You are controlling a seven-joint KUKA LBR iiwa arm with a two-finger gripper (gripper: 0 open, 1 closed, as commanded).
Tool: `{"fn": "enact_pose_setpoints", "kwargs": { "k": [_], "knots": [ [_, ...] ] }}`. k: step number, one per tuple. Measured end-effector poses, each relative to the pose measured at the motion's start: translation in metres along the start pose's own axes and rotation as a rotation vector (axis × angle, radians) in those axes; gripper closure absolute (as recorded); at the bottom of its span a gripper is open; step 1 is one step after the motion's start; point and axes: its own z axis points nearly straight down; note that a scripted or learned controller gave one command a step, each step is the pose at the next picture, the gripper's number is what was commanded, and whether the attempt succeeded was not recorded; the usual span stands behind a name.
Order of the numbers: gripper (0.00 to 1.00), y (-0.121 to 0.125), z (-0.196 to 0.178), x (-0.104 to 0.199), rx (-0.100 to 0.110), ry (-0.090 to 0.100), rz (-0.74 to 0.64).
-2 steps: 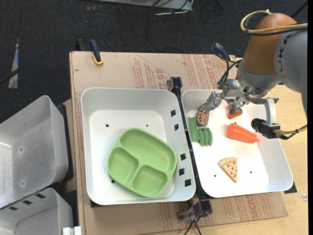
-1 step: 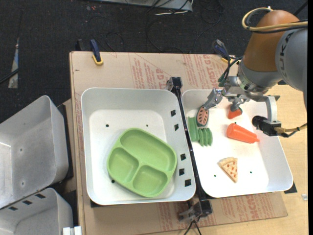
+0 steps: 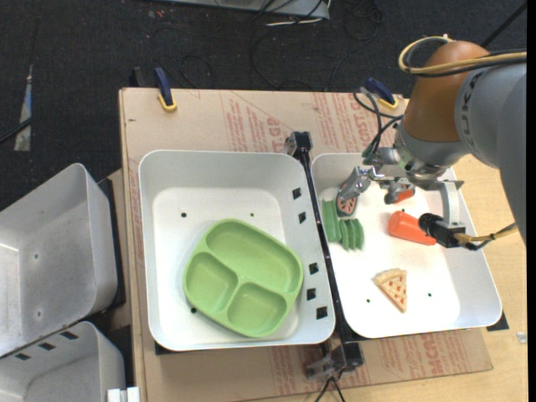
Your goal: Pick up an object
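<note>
Your tool (image 3: 358, 188) sits low in the right white bin (image 3: 469, 304), fingers closed on a small watermelon slice (image 3: 347, 200), just above the green ridged toy (image 3: 346, 229).

The grey arm (image 3: 469, 99) with its orange band reaches in over the right bin (image 3: 469, 308), its jaws (image 3: 368, 181) low above the bin's far left part. Just beside the jaws, toward the divider, sits a watermelon slice (image 3: 347, 199), with a green bean pod (image 3: 345, 229) directly below it. An orange carrot (image 3: 409, 227) lies near the jaws on the arm's side, and a pizza slice (image 3: 392, 289) rests well nearer the front rim. Across the divider, the left bin (image 3: 167, 182) holds a green divided plate (image 3: 243, 276), well apart from the jaws.
</note>
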Motion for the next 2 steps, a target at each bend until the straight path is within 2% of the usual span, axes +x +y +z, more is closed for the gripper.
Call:
{"fn": "enact_pose_setpoints", "kwargs": {
  "k": [1,2],
  "knots": [
    [0.00,-0.004,0.044,0.001,0.000,0.000,0.001],
    [0.00,-0.003,0.068,0.002,-0.004,-0.001,0.002]
  ]
}}
